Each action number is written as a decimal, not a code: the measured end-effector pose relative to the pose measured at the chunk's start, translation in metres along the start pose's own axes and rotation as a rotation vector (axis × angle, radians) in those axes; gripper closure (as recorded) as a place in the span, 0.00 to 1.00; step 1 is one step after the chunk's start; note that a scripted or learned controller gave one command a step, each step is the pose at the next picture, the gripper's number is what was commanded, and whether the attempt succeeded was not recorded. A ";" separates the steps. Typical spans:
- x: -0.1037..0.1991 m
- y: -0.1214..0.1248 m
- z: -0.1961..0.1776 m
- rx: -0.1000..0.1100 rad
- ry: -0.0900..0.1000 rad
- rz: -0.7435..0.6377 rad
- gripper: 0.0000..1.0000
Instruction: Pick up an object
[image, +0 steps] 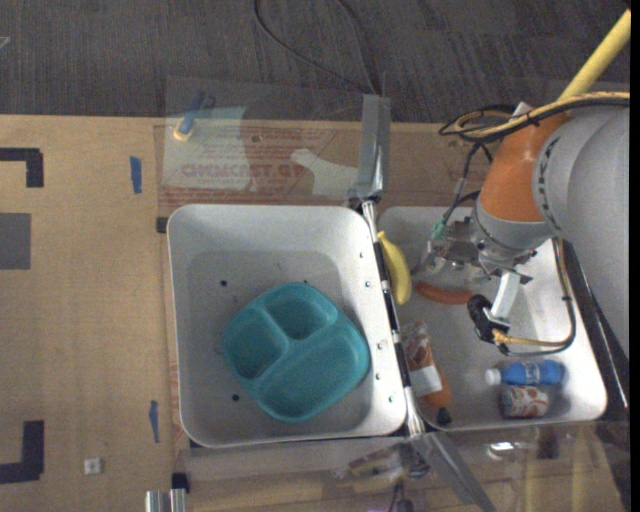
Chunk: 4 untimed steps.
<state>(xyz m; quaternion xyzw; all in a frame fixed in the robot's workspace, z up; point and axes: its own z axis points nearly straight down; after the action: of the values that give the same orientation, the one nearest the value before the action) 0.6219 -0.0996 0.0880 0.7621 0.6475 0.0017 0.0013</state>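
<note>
My gripper (452, 268) reaches down into the right bin (580, 400) from the right, under the orange wrist band. It hangs just above an orange-red sausage-shaped object (447, 293). A yellow banana (396, 268) lies along the bin's left wall, just left of the gripper. An orange bottle with a brown label (426, 365) lies at the bin's lower left. A blue-capped bottle (528, 375) and a small printed can (524, 402) rest at the lower right. The wrist body hides the fingers.
The left bin (200, 250) holds a teal divided tray (295, 351). A metal divider (372, 150) rises between the bins at the back. Black and yellow cables (520, 340) loop off the wrist over the right bin. Cardboard covers the bench to the left.
</note>
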 end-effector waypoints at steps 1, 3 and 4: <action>0.001 0.002 -0.011 -0.005 0.000 -0.002 1.00; 0.014 0.045 0.001 0.000 -0.002 -0.041 0.00; -0.021 0.051 0.001 -0.002 -0.003 0.009 0.00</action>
<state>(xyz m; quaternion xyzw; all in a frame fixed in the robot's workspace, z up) 0.6684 -0.1283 0.0867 0.7651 0.6439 0.0013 0.0028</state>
